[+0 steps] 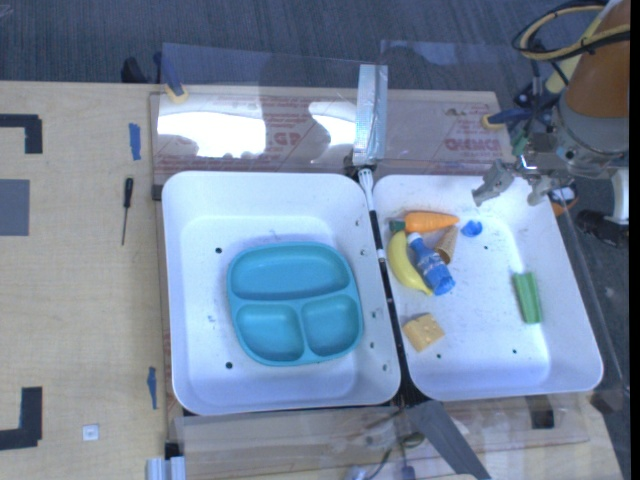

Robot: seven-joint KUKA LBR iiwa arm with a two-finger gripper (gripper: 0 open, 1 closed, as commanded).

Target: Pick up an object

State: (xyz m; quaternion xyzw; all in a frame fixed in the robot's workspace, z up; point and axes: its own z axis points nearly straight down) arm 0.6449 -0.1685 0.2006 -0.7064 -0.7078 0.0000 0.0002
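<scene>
gripper (519, 180) open, empty, over right bin (575, 363) top edge, carrot (431, 222), banana (401, 262) w/ bottle (431, 266)

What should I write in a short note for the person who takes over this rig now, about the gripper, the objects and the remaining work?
Gripper: open, holding nothing, above the far right corner of the right bin.
Right bin: carrot, banana, blue bottle against the banana, yellow block, small blue piece, green object lying alone.
Left bin: teal divided tray.
Done: nothing picked up yet.
Left: lower onto one object, grasp, lift. The green object looks easiest.
</scene>
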